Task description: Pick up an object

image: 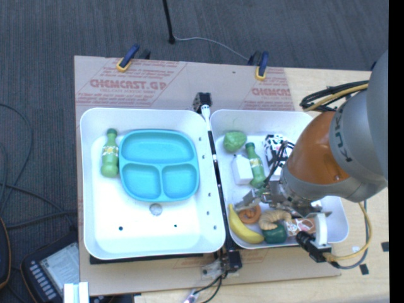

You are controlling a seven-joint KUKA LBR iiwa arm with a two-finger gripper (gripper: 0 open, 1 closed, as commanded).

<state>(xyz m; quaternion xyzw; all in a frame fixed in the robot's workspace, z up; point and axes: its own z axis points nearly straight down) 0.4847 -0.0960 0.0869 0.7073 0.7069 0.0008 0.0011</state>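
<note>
The gripper (270,202) hangs low in the right bin (338,232), just above the banana (243,229); its grip I cannot tell.

I have one camera, fixed high above the bench (189,81). It looks down at a slant and sees both white bins, the left bin (95,169) and the right bin (338,226). The arm (353,144) comes in from the right.
</note>
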